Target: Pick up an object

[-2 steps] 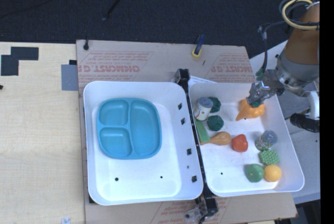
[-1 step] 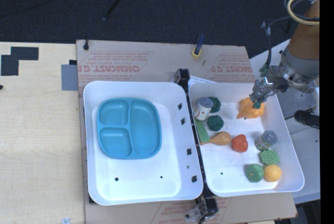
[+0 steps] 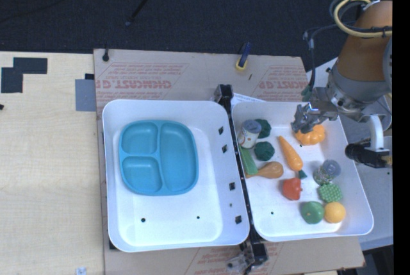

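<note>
My gripper (image 3: 307,120) hangs over the far side of the right bin (image 3: 359,219), directly above a yellow-orange toy (image 3: 314,135) and touching or nearly touching its top. An orange carrot (image 3: 290,153) lies just left of that toy. Nearby are a small can (image 3: 248,134), two dark green pieces (image 3: 264,150), a tan pear-shaped fruit (image 3: 268,170) and a red pepper (image 3: 291,188). A grey round piece (image 3: 329,170), a green checkered piece (image 3: 330,192), a green apple (image 3: 312,211) and a yellow-orange fruit (image 3: 335,211) sit at the near right.
The left bin (image 3: 122,229) holds a blue divided plate (image 3: 157,158). A black divider with clips (image 3: 234,165) runs between the bins. The arm's grey wrist and orange band (image 3: 364,56) rise at the right. A blue-and-yellow clamp (image 3: 243,57) sits on the cardboard behind.
</note>
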Controlling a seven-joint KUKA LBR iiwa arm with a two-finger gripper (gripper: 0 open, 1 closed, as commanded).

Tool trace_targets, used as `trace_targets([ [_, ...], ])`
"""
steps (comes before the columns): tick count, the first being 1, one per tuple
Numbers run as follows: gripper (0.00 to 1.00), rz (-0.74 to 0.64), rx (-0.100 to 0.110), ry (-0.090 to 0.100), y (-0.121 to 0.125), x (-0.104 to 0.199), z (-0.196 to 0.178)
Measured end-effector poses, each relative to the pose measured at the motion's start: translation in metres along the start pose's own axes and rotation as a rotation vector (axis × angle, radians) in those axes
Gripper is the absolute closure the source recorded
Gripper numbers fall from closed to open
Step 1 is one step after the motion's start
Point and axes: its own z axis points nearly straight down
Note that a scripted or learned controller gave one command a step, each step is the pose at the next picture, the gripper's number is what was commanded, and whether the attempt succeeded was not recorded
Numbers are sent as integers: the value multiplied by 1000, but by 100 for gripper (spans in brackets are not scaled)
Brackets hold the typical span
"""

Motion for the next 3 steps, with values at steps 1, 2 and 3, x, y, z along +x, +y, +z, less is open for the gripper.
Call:
trace_targets([
  [1,100,1,1,-1,-11,42,5],
  [2,100,-1,1,0,-11,87,4],
  [3,100,-2,3,0,-29,143,14],
])
